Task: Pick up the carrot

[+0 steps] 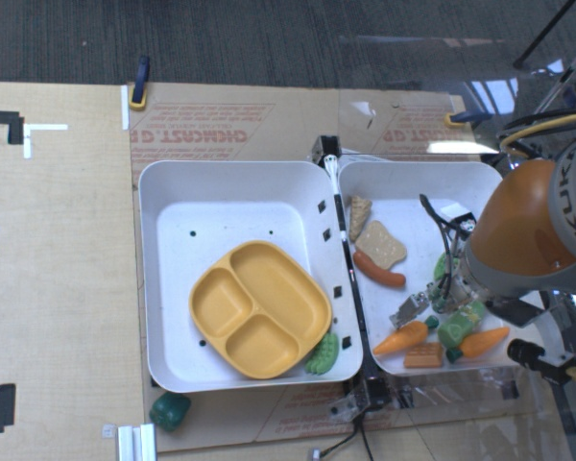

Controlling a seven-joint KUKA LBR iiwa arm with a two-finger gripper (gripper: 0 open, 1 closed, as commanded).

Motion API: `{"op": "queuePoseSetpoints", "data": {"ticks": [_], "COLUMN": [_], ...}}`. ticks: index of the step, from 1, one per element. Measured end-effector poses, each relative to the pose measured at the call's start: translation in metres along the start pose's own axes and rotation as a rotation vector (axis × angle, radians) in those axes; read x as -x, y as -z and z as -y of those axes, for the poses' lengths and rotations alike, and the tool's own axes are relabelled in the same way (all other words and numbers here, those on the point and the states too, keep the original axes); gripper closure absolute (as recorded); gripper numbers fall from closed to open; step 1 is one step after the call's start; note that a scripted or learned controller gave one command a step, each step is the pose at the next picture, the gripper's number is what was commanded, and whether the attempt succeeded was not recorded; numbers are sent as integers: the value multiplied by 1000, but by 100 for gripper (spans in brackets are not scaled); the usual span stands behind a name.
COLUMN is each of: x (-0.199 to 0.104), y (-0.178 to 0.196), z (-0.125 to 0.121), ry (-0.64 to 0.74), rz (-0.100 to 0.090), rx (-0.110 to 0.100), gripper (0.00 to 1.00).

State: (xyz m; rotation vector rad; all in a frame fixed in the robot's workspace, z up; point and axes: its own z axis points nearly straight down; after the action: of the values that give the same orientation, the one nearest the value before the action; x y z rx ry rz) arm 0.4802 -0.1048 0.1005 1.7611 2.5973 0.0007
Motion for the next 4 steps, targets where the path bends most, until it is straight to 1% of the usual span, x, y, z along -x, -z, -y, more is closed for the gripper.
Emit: {"op": "queuePoseSetpoints", "data": {"ticks": [1, 2, 3, 4], "x": [2, 2, 3, 3], "y": [9, 9, 18, 18], "z": [-2, -2, -4, -4], "ry": [-4, -5, -7, -9], "rz": [3, 3, 7, 6], "rx": [3, 3, 6, 6], "gripper": [100, 0, 100, 0]}}
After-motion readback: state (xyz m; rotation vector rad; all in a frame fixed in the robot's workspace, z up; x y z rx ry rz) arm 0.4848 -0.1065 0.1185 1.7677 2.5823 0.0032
